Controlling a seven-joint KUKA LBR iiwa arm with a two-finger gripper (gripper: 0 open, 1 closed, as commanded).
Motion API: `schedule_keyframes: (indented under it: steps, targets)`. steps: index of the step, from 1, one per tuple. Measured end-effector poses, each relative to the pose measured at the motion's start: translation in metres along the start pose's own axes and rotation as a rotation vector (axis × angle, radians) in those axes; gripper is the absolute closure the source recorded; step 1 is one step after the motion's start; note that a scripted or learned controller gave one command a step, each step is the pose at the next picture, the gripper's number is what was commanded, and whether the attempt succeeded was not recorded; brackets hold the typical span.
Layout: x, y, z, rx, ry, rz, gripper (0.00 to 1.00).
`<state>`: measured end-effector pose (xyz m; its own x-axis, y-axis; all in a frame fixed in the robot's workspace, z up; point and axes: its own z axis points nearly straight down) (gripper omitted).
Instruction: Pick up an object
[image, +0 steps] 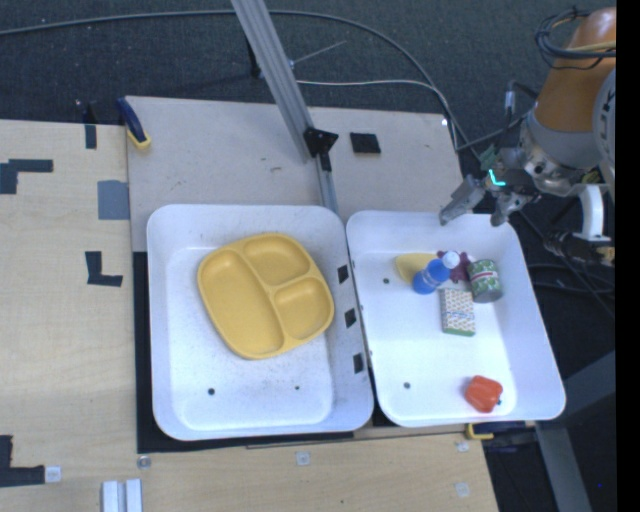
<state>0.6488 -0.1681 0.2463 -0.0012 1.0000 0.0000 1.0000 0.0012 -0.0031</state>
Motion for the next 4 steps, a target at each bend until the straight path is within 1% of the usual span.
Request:
schedule_keyframes:
  steps: [1, 2, 3, 4]
  targets:
    - [0.000, 0.001, -0.001, -0.002, 0.000, 0.000, 0.00]
    - [-0.001, -0.006, 0.062, 0.004, 0.000, 0.001, 0.00]
    - [0.000, -0.006, 0.106, 0.002, -0.001, 0.000, 0.00]
    - [0.000, -0.005, 0.141, -0.006, -0.001, 0.000, 0.00]
